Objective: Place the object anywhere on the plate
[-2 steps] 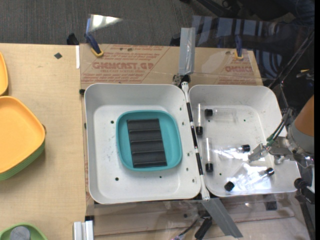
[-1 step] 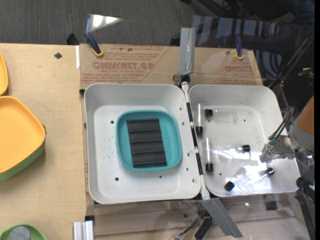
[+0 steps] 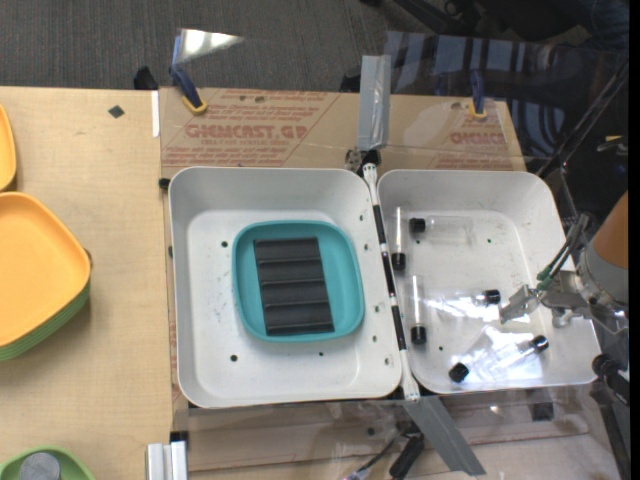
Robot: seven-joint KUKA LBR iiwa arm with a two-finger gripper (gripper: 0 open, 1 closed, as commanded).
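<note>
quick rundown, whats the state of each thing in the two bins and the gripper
teal plate: flat in the left bin, a dark ribbed block on it
dark ribbed block: lying flat on the plate
clear tubes with black caps: lying scattered in the right bin, none on the plate
left bin: holds the plate
right bin: holds the tubes
gripper: low over the right bin's right side

Two white bins (image 3: 190, 298), one teal plate (image 3: 345, 268), several clear tubes (image 3: 415, 308)

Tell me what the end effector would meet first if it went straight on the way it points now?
Probably the clear tube with a black cap lying just left of the end effector in the right bin; depth is unclear.
</note>
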